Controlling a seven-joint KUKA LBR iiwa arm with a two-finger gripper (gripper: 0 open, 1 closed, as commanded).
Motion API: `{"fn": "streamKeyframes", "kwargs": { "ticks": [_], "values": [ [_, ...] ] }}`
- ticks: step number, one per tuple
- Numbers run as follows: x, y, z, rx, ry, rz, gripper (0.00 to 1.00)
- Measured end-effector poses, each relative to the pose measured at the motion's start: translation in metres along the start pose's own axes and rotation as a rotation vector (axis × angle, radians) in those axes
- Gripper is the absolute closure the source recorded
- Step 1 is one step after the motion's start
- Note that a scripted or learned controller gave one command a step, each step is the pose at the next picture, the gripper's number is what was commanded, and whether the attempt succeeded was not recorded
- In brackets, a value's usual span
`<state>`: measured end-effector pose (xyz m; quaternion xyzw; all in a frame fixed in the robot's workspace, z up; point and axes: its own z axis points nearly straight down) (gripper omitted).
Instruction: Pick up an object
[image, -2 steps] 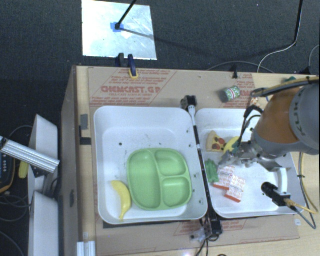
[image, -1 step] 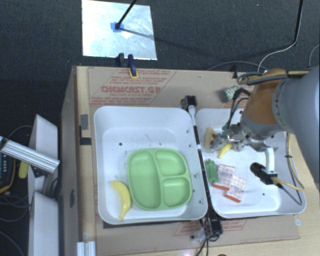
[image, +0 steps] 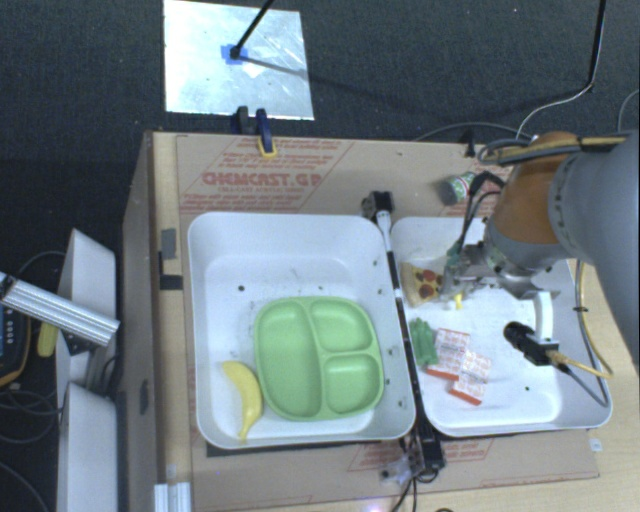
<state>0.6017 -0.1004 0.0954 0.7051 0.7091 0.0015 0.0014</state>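
My gripper (image: 458, 287) reaches down into the upper left part of the right bin (image: 575, 405), below the grey arm with its orange band (image: 525, 205). Just left of it lies a small toy pizza slice (image: 424, 284) with red spots. Nearer the front lie a green toy vegetable (image: 423, 343), a clear packet with red print (image: 461, 358) and a small red-orange piece (image: 463, 394). In the left bin (image: 215, 250) a green divided plate (image: 318, 357) sits with a yellow banana (image: 244, 396) at its left.
A black part with a white bracket (image: 530, 340) and a yellow cable hangs off the arm over the right bin's right side. The divider between the bins (image: 398, 300) runs just left of the gripper. Cables and a small jar (image: 459, 186) lie behind the bins.
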Motion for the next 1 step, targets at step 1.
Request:
{"fn": "streamKeyframes", "kwargs": {
  "ticks": [1],
  "values": [
    [0.0452, -0.0471, -0.0902, 0.0, 0.0, 0.001, 1.0]
  ]
}}
